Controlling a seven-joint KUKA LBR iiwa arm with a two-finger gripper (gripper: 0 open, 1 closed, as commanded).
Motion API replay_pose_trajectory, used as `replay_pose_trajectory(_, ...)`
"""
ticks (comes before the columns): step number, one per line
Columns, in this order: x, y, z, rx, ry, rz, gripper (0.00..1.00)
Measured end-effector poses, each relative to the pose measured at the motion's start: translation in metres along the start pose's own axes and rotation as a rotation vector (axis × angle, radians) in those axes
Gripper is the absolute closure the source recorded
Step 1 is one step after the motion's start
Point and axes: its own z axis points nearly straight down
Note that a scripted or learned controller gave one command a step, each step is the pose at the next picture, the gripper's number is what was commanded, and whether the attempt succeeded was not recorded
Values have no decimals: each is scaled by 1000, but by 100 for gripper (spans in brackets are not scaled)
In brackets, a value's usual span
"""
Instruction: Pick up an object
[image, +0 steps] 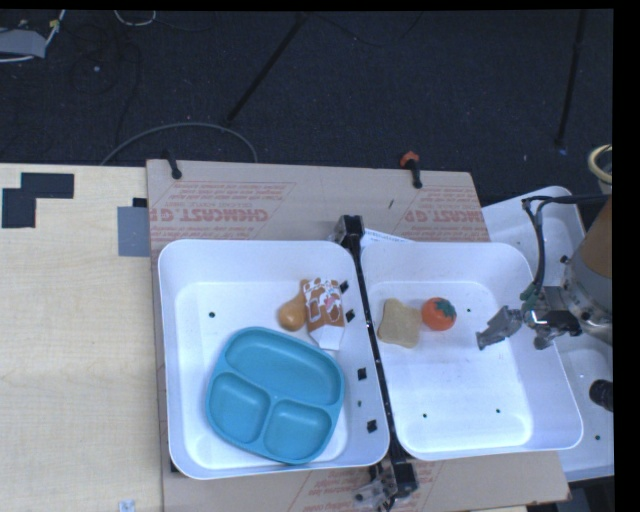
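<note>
Red print on cardboard sheet (300, 205) under bins reads upside down, approx. "CHEMCRZT G P", repeated.

Beyond my bench the floor (300, 80) is dark carpet with thin cables (180, 135) looping across it. To one side lies a pale wooden tabletop (70, 350) with dark square markings (black and grey). A brown cardboard sheet (300, 205) printed with red lettering lies under the bins, clamped at its far edge

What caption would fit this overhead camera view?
Robot gripper over the right bin near a toy tomato; blue tray in the left.
</note>
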Motion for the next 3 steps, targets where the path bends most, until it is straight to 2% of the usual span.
replay_pose_trajectory(1, 0, 2, -6, -11, -2, -2, 0)
replay_pose_trajectory(2, 6, 8, 55, -5, 0, -3, 0)
replay_pose_trajectory(3, 9, 5, 98, -6, 0, -2, 0)
